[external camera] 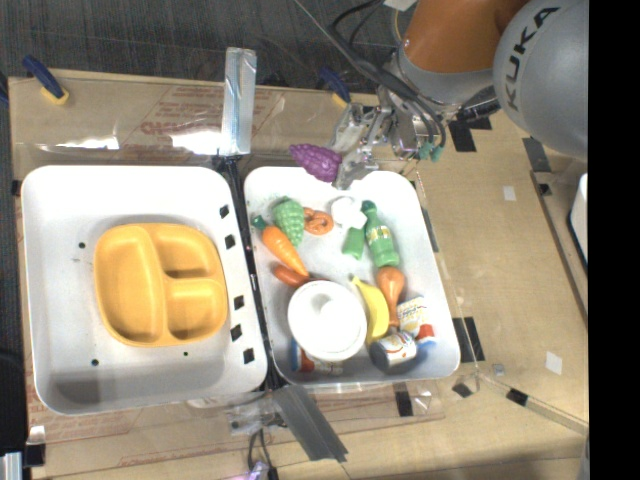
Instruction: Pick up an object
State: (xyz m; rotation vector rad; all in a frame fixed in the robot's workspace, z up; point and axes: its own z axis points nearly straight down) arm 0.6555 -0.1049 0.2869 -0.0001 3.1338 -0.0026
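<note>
The gripper [352,163] pinches the purple toy grape bunch [316,160] at its near end; light, stiff, bumpy plastic, likely to slip.

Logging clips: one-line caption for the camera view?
End effector above purple grapes at the toy-filled right bin's back rim.

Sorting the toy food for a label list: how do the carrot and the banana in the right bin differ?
The carrot is orange with a green leafy top; the banana is plain yellow. The carrot is straight and tapers to a point; the banana curves. The carrot lies near the bin's left wall, the banana right of the white bowl. Both lie flat in the right bin.
</note>
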